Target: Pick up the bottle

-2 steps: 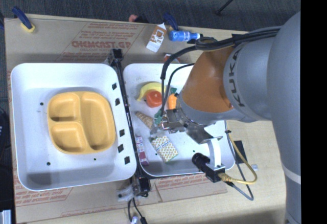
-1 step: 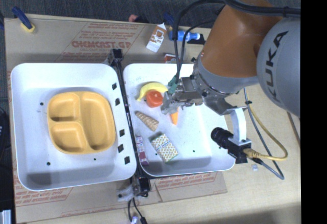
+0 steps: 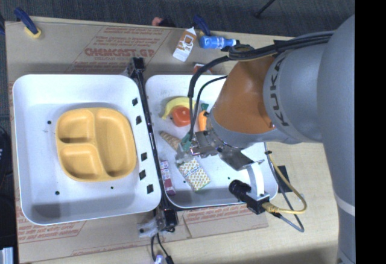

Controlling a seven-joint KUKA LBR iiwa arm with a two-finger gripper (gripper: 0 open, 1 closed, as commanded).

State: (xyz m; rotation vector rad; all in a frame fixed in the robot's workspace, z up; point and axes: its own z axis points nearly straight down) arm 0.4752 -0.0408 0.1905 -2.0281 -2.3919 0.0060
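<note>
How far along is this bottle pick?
Done: the arm has reached over the right bin, with the end effector low among the items near an ice cream cone and a patterned packet. In hand: nothing visibly lifted. Left: I cannot identify the bottle, so grasp and lift remain unconfirmed.

Two white bins; left holds a yellow sectioned plate. Arm grey, orange band. Right bin: yellow fruit shape, orange-red round piece, tan cone, yellow-and-white checked packet. Upper frame: blue clamp on brown red-printed cardboard
</note>
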